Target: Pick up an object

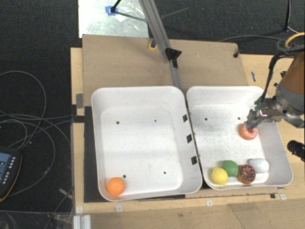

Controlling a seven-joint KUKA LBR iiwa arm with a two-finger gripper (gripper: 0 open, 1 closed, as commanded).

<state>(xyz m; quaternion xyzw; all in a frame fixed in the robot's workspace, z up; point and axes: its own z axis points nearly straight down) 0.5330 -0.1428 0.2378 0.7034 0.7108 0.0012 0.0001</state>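
**Jaws over a pink piece at the right bin's right wall**

Arm reaches in from the right and sets its gripper low over the right bin. Directly beneath the jaws lies a small round pink-orange object, close to the bin's right wall, about midway along it. Whether the jaws are released or clenched cannot be told from this slant, nor whether they touch the pink piece.

Along the near edge of the same bin sits a cluster of four things: a yellow ball nearest the dividing wall, a green piece just behind and beside it, a brown sprinkled doughnut next along, and a white egg-shaped piece towards the near right corner. They lie touching or nearly so.

The left bin holds an orange ball in its near left corner. Both bins rest side by side on the table.
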